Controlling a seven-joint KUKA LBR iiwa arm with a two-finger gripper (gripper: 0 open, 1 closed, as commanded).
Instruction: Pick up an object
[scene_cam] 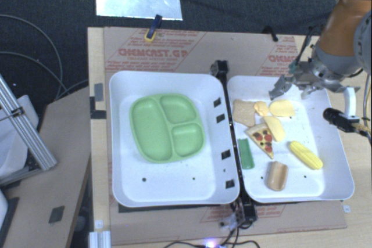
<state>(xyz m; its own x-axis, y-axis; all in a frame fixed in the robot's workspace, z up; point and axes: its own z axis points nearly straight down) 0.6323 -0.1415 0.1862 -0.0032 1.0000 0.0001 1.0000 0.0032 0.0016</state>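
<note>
The grey arm point(349, 26) with its orange band comes in from the 3 o'clock side, bent down over the far end of the right bin point(334, 183), its wrist tilted toward 9 o'clock. The gripper point(283, 87) hangs low above the bin's 12 o'clock area, just beside a pale yellow piece point(282, 108) but apart from it; nothing sits between the fingers, and whether they are spread or closed cannot be told from this angle. The right bin holds the loose toy foods, clustered from its centre toward its 9 o'clock side. A tan bread slice point(244, 112) lies at about 10 o'clock, touching a small yellow chip point(262, 108) next to the pale yellow piece. Below them a pizza slice point(261, 139) lies under the edge of a yellow wedge point(275, 128). A green strip point(246, 154) lies along the 9 o'clock wall. A corn cob point(306, 155) rests tilted toward 4 o'clock, well apart from the cluster, and a brown bread roll point(276, 175) lies near 6 o'clock. The left bin point(125, 183) holds a green divided plate point(167, 128), lying flat at its centre with one long compartment and two smaller ones.
</note>
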